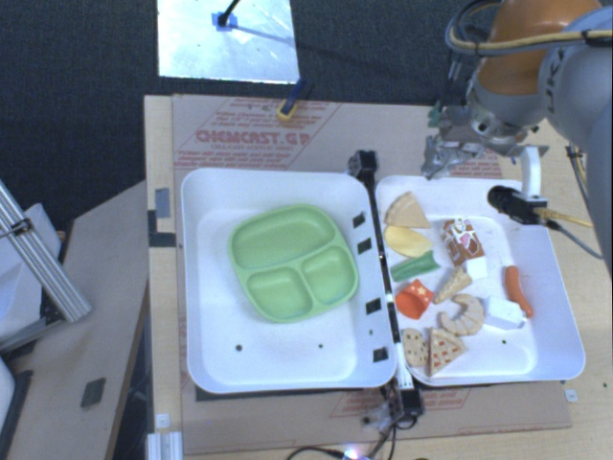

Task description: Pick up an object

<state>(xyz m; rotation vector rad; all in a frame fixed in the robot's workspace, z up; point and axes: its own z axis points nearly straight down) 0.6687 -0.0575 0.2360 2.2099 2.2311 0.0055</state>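
Observation:
My gripper point(442, 157) hangs above the far edge of the right bin point(556, 353), with nothing visible between its fingers. Below it in that bin lie toy foods: a tan wedge point(407, 210), a yellow piece point(407, 241), a green bean point(415, 265), a red pepper chunk point(414, 300), a red-and-white cake slice point(463, 241), a carrot-like orange stick point(518, 290), a shrimp point(466, 314), a white block point(504, 313), a cracker point(415, 347) and a pizza slice point(444, 351).
The left bin point(206, 353) holds a green divided tray point(292, 260). A black divider point(378, 257) with clips runs between the two bins. Cardboard lies under both bins, and a shiny metal sheet point(227, 27) sits at the back.

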